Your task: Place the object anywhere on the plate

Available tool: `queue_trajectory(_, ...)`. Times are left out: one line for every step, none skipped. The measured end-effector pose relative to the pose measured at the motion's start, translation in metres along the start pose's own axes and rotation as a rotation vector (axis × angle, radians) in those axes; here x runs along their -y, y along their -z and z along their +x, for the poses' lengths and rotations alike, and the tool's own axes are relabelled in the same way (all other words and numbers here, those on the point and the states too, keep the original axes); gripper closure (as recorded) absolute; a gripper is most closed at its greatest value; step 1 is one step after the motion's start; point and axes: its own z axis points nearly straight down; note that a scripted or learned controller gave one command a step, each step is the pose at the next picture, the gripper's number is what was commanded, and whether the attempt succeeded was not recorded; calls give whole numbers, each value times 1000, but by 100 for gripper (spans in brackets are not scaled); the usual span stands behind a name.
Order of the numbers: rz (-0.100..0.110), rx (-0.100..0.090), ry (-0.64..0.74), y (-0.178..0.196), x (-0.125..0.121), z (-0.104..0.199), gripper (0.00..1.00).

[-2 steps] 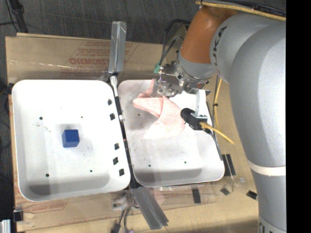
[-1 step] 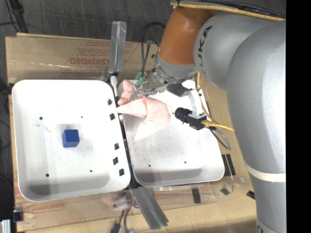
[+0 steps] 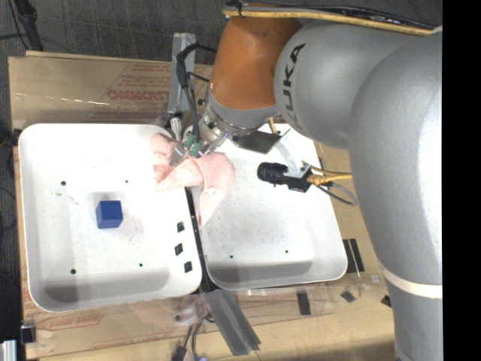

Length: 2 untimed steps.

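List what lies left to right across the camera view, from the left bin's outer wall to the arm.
left bin wall → blue cube → pink cloth draped across both bins' inner rims → right bin floor → grey arm

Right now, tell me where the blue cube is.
In the camera view, the blue cube lies in the left bin, left of the pink cloth draped across the bins' shared edge.

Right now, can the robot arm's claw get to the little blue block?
Probably yes. The blue block sits alone in the left bin, nothing on or against it. The claw is at the pink cloth draped over the bins' shared edge, so it must move further left.
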Motion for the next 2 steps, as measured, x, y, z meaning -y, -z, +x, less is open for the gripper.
queue_trajectory(-1, 1, 404, -9, -19, 44, 100)
queue_trajectory(-3, 4, 808, -3, -41, 89, 100)
